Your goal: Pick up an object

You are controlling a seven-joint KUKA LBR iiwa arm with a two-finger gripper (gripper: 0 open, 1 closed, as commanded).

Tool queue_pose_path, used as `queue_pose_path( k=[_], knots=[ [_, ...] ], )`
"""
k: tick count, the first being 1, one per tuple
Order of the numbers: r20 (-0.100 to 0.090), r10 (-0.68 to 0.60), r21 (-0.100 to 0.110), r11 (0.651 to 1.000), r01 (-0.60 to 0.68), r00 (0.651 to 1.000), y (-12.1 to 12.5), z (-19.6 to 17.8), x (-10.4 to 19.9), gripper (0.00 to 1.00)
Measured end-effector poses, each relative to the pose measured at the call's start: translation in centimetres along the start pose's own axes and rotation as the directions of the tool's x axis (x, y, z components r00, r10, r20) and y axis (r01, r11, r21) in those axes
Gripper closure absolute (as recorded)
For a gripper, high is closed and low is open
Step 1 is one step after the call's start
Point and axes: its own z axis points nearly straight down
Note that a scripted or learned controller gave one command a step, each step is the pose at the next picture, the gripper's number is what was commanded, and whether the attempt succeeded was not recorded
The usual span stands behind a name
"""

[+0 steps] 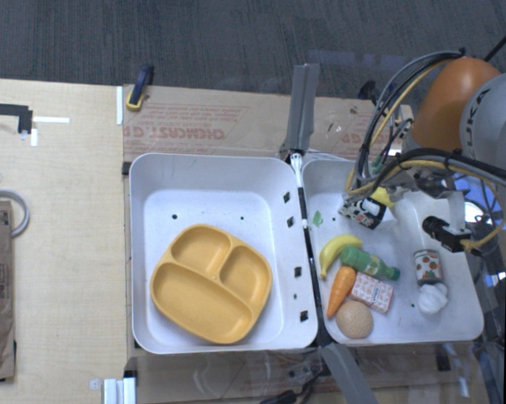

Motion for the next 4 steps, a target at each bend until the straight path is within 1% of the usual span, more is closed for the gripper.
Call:
queue_pose_path(
  k=[1, 2, 3, 4],
  knots=[
    [-0.003, 0.045, 0.016, 0.999, -0.045, 0.999, 1.1, -7.2, 4.8, 0.0],
    [-0.003, 0.045, 0.017, 0.999, -0.045, 0.999, 1.1, -7.2, 4.8, 0.0],
    [0.001, 0.21, -0.008, 0.978, -0.21, 0.978, -2.1, 0.4, 1.4, 0.0],
    [0.006, 0.01, -0.017, 1.0, -0.009, 1.0, -5.5, 1.1, -2.0, 0.0]
  ],
)
